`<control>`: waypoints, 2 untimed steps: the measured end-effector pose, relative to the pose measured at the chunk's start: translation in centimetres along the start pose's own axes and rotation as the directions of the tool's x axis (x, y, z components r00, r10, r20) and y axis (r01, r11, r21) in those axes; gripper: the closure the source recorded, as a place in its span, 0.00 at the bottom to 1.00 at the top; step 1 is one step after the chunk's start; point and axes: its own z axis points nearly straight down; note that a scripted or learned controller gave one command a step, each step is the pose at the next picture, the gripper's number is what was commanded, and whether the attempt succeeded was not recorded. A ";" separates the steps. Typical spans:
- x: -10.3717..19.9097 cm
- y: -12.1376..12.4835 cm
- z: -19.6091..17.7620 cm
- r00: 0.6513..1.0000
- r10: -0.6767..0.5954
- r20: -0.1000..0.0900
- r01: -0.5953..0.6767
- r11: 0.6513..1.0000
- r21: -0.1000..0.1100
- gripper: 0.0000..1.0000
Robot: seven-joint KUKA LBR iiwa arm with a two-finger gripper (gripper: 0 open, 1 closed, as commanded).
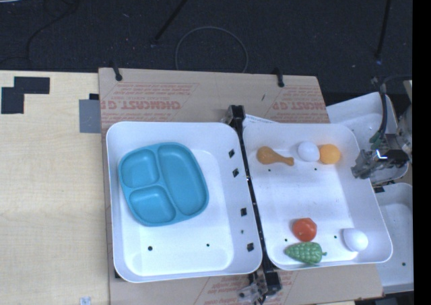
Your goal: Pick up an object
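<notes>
Pincer (372, 161) just beside right bin (350, 192).

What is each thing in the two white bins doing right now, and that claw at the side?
Blue divided plate: flat in the left bin.
Chicken drumstick: lying on its side in the right bin.
White ball: touching the orange ball.
Red tomato: just above the green toy.
White egg: lying alone near the corner.
Claw: outside the right bin, holding nothing.

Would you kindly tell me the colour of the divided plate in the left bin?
Light blue; the divided plate shows in the camera view.
</notes>
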 end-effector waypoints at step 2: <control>10.1 2.1 0.0 1.000 -0.004 -0.004 0.004 1.000 0.006 1.00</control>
